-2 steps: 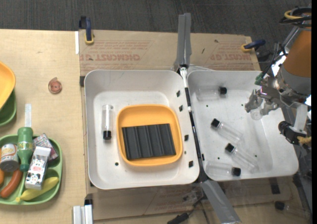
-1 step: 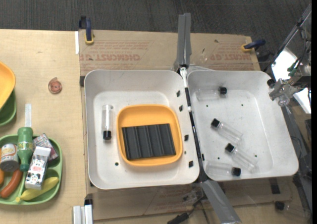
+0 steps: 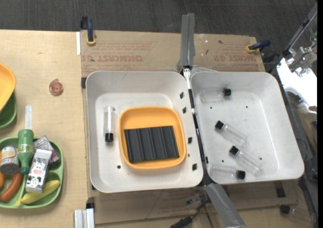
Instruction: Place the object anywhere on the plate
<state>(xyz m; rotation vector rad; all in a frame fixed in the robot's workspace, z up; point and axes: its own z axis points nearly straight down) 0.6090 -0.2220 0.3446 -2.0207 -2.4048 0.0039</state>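
Whether the claw is open or closed cannot be told here. Four clear vials with black caps are lying in the right bin (image 3: 282, 121); the loosest is the middle vial (image 3: 228, 131), apart from its neighbours. A fifth vial (image 3: 108, 125) is lying in the left bin (image 3: 96, 171), just beside the yellow plate (image 3: 151, 113), which is carrying a dark ribbed insert (image 3: 151, 143). The pick is probably not yet begun. Coming down across a vial's body, not along it, should be stopping it from rolling.
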